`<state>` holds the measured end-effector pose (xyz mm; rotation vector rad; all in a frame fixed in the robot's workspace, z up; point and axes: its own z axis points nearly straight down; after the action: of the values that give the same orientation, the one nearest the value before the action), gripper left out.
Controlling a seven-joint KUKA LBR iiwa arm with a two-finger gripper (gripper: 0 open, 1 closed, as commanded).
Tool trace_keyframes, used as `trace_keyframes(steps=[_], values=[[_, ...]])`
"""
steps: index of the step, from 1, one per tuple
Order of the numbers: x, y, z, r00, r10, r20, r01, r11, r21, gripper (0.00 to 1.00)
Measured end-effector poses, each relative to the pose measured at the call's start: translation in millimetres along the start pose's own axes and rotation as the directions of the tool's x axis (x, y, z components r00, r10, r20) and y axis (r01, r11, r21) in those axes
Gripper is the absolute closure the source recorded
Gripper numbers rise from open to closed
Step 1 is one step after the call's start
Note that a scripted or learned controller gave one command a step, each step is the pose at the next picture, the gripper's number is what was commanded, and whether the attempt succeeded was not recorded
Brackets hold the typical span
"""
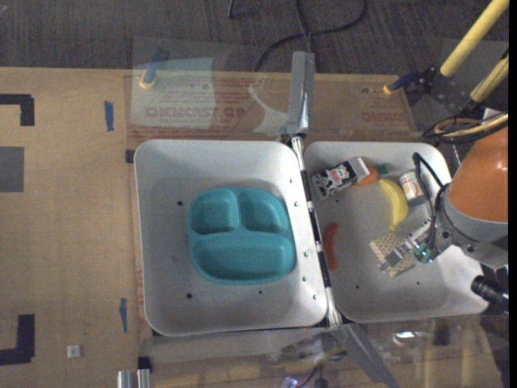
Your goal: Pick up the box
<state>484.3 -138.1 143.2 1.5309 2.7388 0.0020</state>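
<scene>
The box (pixel 341 176) lies at the top of the right bin (pixel 363 297), next to a banana (pixel 394 202). The gripper (pixel 412 250) is low in that bin, well away from the box, near a flat card (pixel 389 249). Nobody can tell how the gripper is set. It needs to move to the box.

A single fixed camera looks down at a slant from above the bench (pixel 65 217), far enough back to take in both white bins: the left bin (pixel 161 297) near frame centre, the right bin (pixel 363 297) toward the right. A strip of dark floor (pixel 121 6) runs along the top edge, beyond the bench. The arm (pixel 485 192) enters from the right edge.
</scene>
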Motion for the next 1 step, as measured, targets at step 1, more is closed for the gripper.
trace_keyframes(steps=[1], values=[[83.9, 47.4, -73.1, 0.971, -0.237, -0.001, 0.237, 0.971, -0.001, 1.0]])
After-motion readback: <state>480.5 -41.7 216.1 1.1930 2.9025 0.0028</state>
